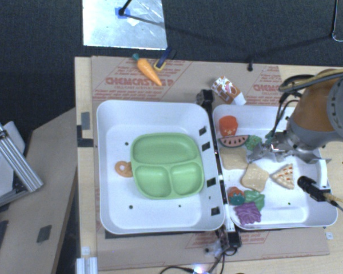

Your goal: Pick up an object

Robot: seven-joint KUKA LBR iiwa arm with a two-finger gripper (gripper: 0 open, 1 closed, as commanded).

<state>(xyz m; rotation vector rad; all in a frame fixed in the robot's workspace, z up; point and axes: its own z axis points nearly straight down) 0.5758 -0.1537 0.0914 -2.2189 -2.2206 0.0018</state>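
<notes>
the gripper (267, 149) is low over the right bin (317, 216), near its middle, at the end of the grey arm (314, 116) that reaches in from the right. its tip is a tangle of grey metal and dark cable against the white floor. whether it is open or closed cannot be told, nor whether it has hold of anything.

just to its left, touching it or nearly so, is a small green leafy toy (253, 142), too blurred to name more closely. left of that lies a watermelon slice (233, 140), and just behind it a red-orange toy (228, 124) whose kind is unclear. a pale flat piece (232, 158) lies at the watermelon's near edge, partly covered.

nearer the camera than the gripper lie a bread slice (254, 177) and, beside it to the right, a pizza slice (284, 176), both apart from the gripper. toward the near left corner sit a red and teal lump (235, 194), a green lump (254, 198) and purple grapes (247, 213), crowded so that their edges run together. the arm hides the bin's far right part.

the left bin (111, 153) holds a green divided plate (166, 165) and, beside its left edge, a small orange ring (123, 168). on the bench behind the bins lie a toy carrot (148, 71) and a small carton (227, 90), its print unreadable.
</notes>
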